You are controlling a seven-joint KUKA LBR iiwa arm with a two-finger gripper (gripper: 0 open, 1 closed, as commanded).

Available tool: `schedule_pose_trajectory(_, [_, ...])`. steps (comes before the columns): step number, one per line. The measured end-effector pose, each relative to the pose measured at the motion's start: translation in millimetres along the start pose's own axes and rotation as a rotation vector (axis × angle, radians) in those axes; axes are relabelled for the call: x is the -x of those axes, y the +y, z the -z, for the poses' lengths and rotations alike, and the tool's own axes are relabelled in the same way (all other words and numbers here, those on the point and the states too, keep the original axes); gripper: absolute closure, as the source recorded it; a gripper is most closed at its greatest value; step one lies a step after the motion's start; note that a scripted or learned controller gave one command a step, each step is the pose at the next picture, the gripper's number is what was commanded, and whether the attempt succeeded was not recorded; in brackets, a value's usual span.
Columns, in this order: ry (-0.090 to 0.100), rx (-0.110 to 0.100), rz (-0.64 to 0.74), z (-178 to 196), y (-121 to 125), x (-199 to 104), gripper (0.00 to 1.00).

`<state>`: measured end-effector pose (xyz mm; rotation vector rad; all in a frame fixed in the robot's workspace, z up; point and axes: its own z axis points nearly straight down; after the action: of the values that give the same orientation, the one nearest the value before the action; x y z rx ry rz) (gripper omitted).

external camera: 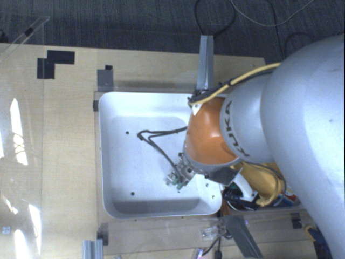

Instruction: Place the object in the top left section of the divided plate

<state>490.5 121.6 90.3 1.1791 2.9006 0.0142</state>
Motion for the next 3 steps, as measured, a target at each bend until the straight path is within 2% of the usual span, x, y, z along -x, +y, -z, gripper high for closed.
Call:
schedule_pose_trajectory(1, [-0.003,0.003,-0.002,-0.3,0.6,1.3,0.00])
schedule_pose_trajectory(2, [0.002,0.001,-0.334,-1.0,64.7,-63.6,0.00])
schedule_pose_trajectory(3, [0.001,0.006,-0.326,10.8,66.8,-63.2,1.00])
